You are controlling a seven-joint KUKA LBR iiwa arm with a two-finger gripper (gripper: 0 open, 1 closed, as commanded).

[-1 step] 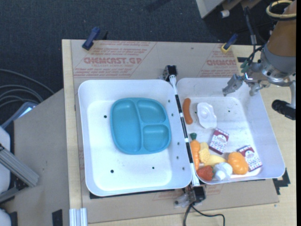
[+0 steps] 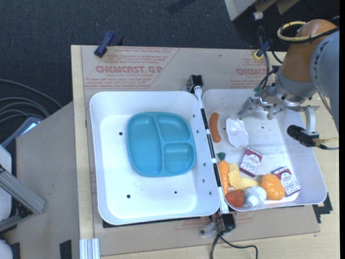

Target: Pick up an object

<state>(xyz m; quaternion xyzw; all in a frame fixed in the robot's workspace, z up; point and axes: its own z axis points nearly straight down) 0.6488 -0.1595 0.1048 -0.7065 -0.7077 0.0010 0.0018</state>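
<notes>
Evenly bright overhead light; soft faint shadows inside the two shallow white plastic bins [image 2: 99, 161]; mild glare on white surfaces; slightly soft focus throughout.

Brown bench [image 2: 135, 69] bears two white bins [image 2: 108, 161].

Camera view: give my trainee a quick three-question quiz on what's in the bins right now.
1. True or false: the blue tray lies in the left bin.
2. Which object lies nearest the divider in the right bin? A) hot dog B) orange C) white cup
3. Fill in: the gripper is over the ____ bin's far end.

Key: 1 true; 2 A; 3 right.
</notes>
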